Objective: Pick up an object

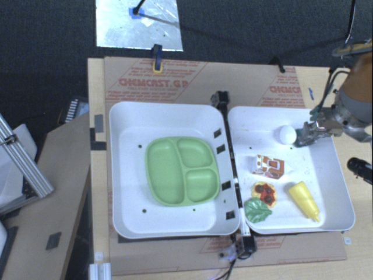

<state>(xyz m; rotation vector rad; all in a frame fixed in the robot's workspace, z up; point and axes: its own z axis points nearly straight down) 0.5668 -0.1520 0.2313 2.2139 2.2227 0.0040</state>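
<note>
The right bin (pixel 326 174) holds a white ball (pixel 287 134) near its back, a red-and-white carton (pixel 268 166) in the middle, a small pizza-like piece (pixel 264 193), a green leaf (pixel 256 210) at the front left, and a yellow cone-shaped piece (pixel 305 199) at the front right. My gripper (pixel 304 135) hangs low at the back right of this bin, just right of the white ball and close to it. Nothing shows between it and the bin floor.
The left bin (pixel 125 156) contains a green divided plate (pixel 180 171). A black divider with clips (pixel 228 162) runs between the bins. The grey arm with its orange band (pixel 355 92) comes in over the right bin's far right edge.
</note>
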